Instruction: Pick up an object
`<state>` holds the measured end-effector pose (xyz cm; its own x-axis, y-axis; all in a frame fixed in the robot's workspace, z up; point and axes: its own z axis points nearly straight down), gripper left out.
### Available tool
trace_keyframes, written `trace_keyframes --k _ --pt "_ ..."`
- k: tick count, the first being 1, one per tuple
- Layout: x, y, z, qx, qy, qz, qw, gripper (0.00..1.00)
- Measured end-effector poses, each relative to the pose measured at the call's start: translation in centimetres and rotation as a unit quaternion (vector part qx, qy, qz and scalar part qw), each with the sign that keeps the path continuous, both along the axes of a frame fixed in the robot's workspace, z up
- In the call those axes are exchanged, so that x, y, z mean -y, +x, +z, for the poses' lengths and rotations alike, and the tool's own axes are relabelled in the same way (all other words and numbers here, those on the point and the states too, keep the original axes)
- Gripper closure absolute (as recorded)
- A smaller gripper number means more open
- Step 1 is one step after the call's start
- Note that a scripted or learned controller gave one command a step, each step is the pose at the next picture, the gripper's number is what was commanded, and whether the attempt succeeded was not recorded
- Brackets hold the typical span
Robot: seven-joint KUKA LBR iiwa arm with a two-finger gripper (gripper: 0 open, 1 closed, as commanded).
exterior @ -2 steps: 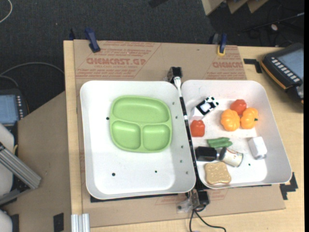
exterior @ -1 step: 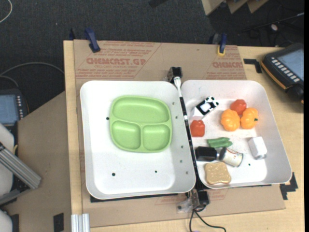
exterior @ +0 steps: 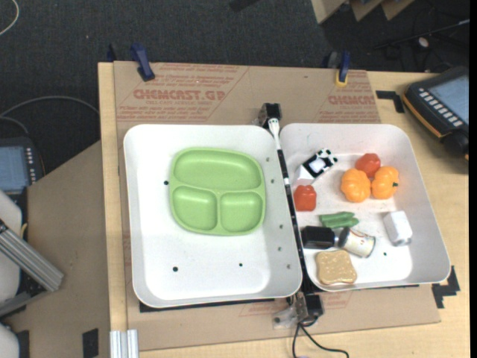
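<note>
The right white bin (exterior: 417, 200) holds several small items. A black-and-white block (exterior: 320, 162) lies near its back left. A red tomato (exterior: 368, 162) sits behind two orange fruits (exterior: 356, 186) (exterior: 384, 183). A small red piece (exterior: 305, 197) lies by the left wall. A green pod (exterior: 339, 219) rests mid-bin, above a black block (exterior: 317, 236) and a white can (exterior: 360, 243). A pale cylinder (exterior: 397, 227) lies to the right. A slice of toast (exterior: 335, 268) sits at the front.
The left white bin (exterior: 149, 259) carries a green divided plate (exterior: 218, 190). Both bins rest on a cardboard sheet (exterior: 186, 88) clamped at the back. A teach pendant (exterior: 443, 107) lies at the right edge. Cables trail at the front.
</note>
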<state>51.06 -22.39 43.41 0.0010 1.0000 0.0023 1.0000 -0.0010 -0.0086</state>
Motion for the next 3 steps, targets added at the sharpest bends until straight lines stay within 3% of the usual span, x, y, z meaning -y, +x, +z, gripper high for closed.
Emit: trace_keyframes --k 1,2,3 --pt "0.1 -3.3 10.9 0.012 -0.0046 0.0 0.9999 1.0" --pt "-0.1 0.3 -2.1 -0.001 0.0009 0.001 1.0 1.0" --pt "0.1 -3.3 10.3 0.012 -0.0048 0.0 0.9999 1.0"
